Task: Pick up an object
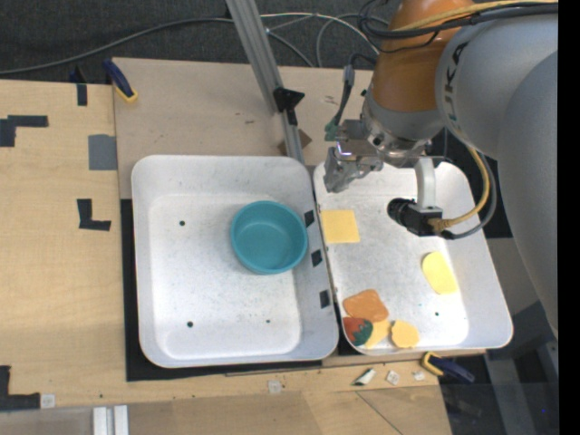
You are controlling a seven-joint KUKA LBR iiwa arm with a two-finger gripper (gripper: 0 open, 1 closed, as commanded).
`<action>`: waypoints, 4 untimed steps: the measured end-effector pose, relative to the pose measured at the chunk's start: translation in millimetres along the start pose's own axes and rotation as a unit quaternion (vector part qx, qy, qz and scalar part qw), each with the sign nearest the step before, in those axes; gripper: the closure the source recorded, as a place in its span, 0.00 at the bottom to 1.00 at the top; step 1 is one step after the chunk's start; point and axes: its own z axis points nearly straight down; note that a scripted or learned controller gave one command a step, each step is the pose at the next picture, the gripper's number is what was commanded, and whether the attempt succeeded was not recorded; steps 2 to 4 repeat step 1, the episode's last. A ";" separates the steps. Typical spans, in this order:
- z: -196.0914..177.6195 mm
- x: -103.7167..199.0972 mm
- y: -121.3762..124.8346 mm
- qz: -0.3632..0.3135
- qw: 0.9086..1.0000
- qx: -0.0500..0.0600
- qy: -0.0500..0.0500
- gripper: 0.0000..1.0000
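The gripper (pixel 341 178) hangs over the far left corner of the right bin (pixel 480 324), just above and beyond a flat yellow square (pixel 342 227). Nothing shows between its fingers. In the same bin lie a yellow oval piece (pixel 439 273), an orange lump (pixel 366 304) beside a red and green piece (pixel 359 332), and a small yellow disc (pixel 404 334) near the front edge. A teal bowl (pixel 267 236) stands upright in the left bin (pixel 172 333), toward its right side.
A slanted grey metal post (pixel 258 53) rises behind the bins. A black cable fitting (pixel 412 216) hangs from the arm over the right bin. Blue-and-yellow clamps (pixel 120 80) sit at the bench's far left and front right corners.
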 end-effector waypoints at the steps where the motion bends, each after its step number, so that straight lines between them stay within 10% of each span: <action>1: 17.6 55.0 -15.0 -0.002 1.000 0.001 0.000 1.00; 4: 17.6 55.0 -15.0 -0.002 1.000 0.001 0.000 1.00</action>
